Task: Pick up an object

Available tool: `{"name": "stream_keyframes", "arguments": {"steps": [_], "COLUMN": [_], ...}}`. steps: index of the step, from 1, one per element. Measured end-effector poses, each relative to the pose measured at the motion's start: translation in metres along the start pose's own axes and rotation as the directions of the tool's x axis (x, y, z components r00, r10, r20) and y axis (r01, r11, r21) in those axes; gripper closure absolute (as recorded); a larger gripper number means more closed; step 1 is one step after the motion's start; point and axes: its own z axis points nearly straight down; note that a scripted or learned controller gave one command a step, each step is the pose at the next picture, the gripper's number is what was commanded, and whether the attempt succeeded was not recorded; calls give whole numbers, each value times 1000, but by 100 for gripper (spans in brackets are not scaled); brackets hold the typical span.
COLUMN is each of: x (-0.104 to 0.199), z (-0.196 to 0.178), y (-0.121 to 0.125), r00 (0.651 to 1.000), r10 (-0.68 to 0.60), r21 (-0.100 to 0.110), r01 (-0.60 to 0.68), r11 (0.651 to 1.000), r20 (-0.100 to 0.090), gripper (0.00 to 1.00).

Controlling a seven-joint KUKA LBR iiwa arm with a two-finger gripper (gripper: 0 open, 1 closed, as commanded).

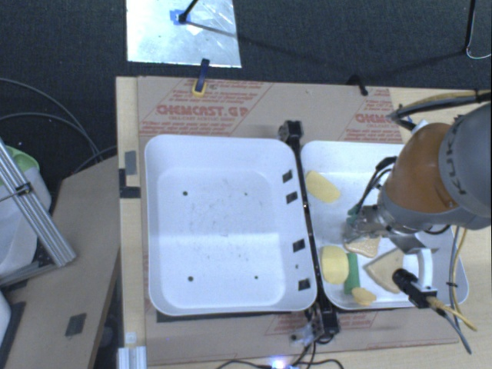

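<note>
Down in the right bin [338, 151] sits the claw [360, 227], low among the clutter near the bin's middle, with the arm's [430, 179] orange-banded wrist bulking over it from the right. From where I stand the wrist hides too much of it, so I cannot tell whether it is released or clenched, nor whether anything is caught in it.

Pickable things lie close around it. A tan flat piece [363, 245] sits just under the claw, possibly touching it. A second tan wedge [384, 268] lies a little nearer the front wall. A yellow rounded lump [334, 264] and a green stick [352, 274] rest side by side by the dividing wall, with a small yellow piece [363, 296] beside the stick's end. Another yellow lump [323, 187] lies apart, toward the back. The left bin [165, 152] holds nothing I can make out.

My worry is the crowding. A descent here could land on the flat piece's edge and only skid it aside, as flat things give little to pinch. A lift might also drag a neighbour along, or nudge the lump and stick against the wall.
</note>
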Motion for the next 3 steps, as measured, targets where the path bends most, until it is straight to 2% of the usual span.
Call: {"name": "stream_keyframes", "arguments": {"steps": [1, 2, 3], "x": [4, 75, 127], "z": [16, -90, -113], "y": [30, 43, -29], "r00": [1000, 1000, 1000], "r10": [-6, -13, -10], "r21": [15, 9, 21], "r01": [6, 13, 10], "r11": [1000, 1000, 1000], "r20": [-8, -11, -12], "gripper": [100, 100, 100]}}
